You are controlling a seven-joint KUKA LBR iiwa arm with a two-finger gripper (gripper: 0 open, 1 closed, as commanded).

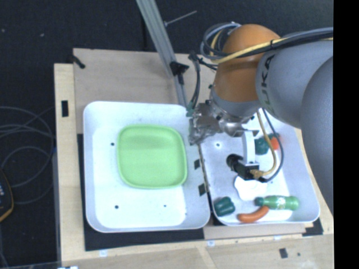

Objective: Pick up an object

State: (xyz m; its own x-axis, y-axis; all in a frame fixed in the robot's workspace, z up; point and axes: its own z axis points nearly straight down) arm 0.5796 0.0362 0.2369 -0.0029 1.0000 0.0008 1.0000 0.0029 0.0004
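Observation:
My gripper (197, 132) hangs low over the upper left corner of the right bin (307, 190), close to the wall between the two bins. I see nothing held under it. In the right bin lie a dark green block (223, 205) at the front left, an orange sausage-shaped piece (252, 216) and a green bottle (277, 202) along the front, and a white piece (247, 188) just behind them. A teal object (261, 145) and a small orange object (274, 143) show partly under the arm.
The left bin (101, 167) holds a light green square plate (152, 155). A grey metal pole (160, 38) slants down from the top to the bins' back edge. The arm's bulk covers the back right of the right bin.

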